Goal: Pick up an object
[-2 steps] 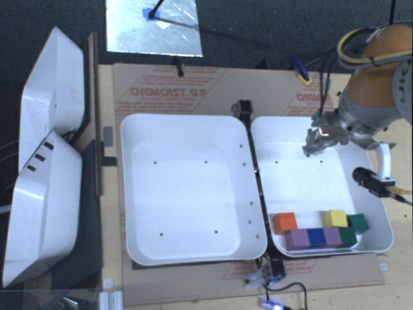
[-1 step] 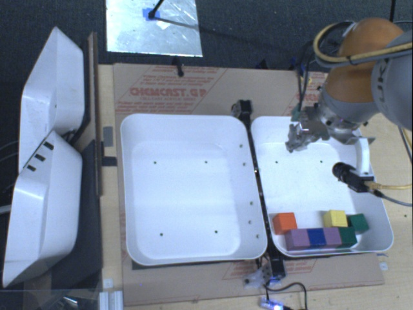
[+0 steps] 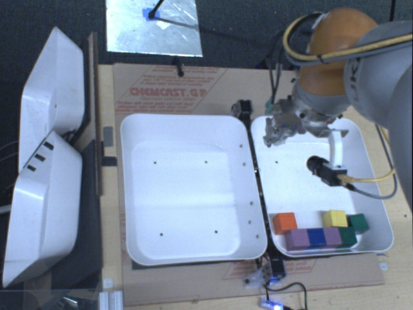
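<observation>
1. At the bottom edge of the frame, a small tangle of black cable with a blue light (image 3: pixel 270 302) lies on the bench just below the seam between the two bins.
2. In the lower right, a cluster of small coloured blocks sits against the near wall of the shallow white right-hand bin (image 3: pixel 381 237): an orange cube (image 3: pixel 284 222), a yellow cube (image 3: pixel 334 218), a green block (image 3: pixel 358 223), and in front of them a row of a purple block (image 3: pixel 297 238), a blue block (image 3: pixel 316 237) and another purple one, touching side by side.
3. The shallow white left-hand bin (image 3: pixel 187 186) fills the middle of the frame, its floor showing just a few dark dots.
4. Above the blocks and well apart from them, a black cylindrical fitting with a yellow cable (image 3: pixel 322 169) hangs off the arm over the right bin.
5. The grey two-finger gripper (image 3: pixel 277 133) hangs over the upper left corner of the right bin; I cannot tell from here how wide it stands, and nothing shows between its tips.
6. The grey arm with its orange band (image 3: pixel 339 37) comes in from the upper right.
7. At the top left, a shiny square metal sheet (image 3: pixel 153 18) lies on the dark floor.
</observation>
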### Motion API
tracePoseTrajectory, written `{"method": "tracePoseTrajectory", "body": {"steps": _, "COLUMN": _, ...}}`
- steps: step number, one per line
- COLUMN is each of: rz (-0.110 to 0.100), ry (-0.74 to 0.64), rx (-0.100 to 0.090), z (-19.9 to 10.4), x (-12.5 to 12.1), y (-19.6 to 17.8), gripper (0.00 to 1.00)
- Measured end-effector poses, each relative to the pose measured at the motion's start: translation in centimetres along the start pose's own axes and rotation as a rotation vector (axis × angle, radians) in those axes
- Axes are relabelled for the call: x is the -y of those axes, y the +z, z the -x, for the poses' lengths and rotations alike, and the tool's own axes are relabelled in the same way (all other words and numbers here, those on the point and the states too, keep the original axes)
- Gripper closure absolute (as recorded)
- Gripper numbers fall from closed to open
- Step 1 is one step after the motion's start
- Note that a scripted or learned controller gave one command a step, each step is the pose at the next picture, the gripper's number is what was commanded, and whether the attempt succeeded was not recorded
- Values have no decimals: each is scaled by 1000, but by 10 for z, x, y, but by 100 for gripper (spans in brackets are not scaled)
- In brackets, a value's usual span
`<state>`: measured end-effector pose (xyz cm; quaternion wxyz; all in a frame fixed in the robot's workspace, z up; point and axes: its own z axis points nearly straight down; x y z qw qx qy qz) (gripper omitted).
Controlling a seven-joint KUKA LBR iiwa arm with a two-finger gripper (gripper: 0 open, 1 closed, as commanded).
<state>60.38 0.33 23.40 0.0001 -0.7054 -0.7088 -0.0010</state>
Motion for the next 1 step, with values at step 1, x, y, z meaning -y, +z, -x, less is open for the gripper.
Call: {"method": "tracePoseTrajectory", "body": {"steps": 1, "rz": 0, "ry": 0, "rx": 0, "z": -47, "x": -19, "y": -8, "gripper": 100}}
